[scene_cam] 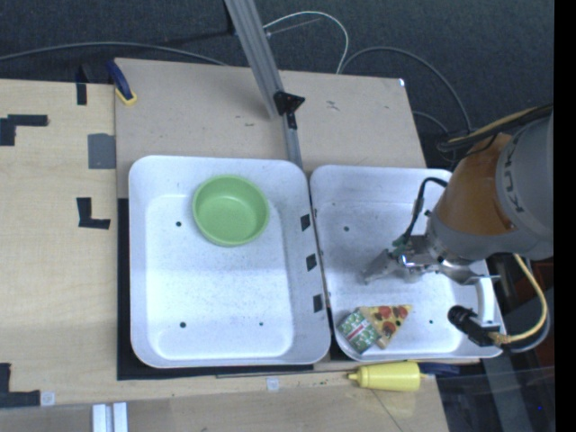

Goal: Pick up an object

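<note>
Grey fingers (378, 271) over right bin (360, 201)

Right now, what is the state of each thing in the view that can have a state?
Green bowl: upright, in the left bin, nothing visible inside.
Pizza slice toy: lying flat in the right bin, near its front edge.
Round green and white packet: lying flat, touching the pizza slice toy.
Yellow bottle: lying on its side on the bench, outside the bins.
Gripper: low over the right bin, holding nothing.

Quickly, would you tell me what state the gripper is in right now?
Gripper: low over the right bin, nothing visibly held; open or closed cannot be told.
</note>
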`<action>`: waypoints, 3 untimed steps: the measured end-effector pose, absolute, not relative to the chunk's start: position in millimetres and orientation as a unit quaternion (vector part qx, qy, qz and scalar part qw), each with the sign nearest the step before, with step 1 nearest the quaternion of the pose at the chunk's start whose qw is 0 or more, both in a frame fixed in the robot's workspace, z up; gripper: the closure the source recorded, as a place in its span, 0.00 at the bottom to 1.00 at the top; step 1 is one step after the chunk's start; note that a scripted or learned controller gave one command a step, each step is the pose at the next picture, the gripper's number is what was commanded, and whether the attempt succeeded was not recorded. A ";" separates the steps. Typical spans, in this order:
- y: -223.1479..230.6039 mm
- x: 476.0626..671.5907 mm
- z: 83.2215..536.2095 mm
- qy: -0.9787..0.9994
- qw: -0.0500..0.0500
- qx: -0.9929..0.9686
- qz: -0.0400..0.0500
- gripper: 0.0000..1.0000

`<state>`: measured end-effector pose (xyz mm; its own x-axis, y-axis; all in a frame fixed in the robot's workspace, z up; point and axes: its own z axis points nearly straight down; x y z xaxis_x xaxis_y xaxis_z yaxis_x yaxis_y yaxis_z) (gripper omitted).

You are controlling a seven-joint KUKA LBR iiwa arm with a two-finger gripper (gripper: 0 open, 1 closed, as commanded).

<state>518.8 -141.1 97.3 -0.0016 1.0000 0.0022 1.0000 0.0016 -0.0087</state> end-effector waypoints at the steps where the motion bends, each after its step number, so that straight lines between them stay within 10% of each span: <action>1: -141.4 520.2 110.4 -0.708 0.002 -0.706 0.001 1.00; 3: -150.5 517.6 204.7 -0.707 -0.002 -0.707 -0.001 1.00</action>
